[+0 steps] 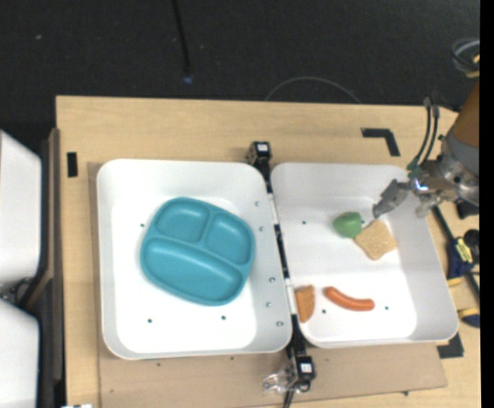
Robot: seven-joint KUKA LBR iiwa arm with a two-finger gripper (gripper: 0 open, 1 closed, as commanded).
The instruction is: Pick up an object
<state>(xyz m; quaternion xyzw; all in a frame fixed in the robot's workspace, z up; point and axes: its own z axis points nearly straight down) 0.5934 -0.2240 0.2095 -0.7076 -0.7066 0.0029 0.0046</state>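
Note:
In the right bin [417, 313] lie a green round piece [347, 223], a tan bread-like slice [376, 240], an orange sausage [349, 299] and a small orange-brown wedge [304, 302]. My gripper [390, 199] reaches in from the right edge of the bin, just above and to the right of the green piece and the tan slice. Nothing shows between its fingers.
The left bin [119, 313] holds a blue divided plate [197, 250]. Black clips [259, 152] sit at the seam between the bins at the top and bottom. The arm's body and cables [451, 155] hang over the bench's right side.

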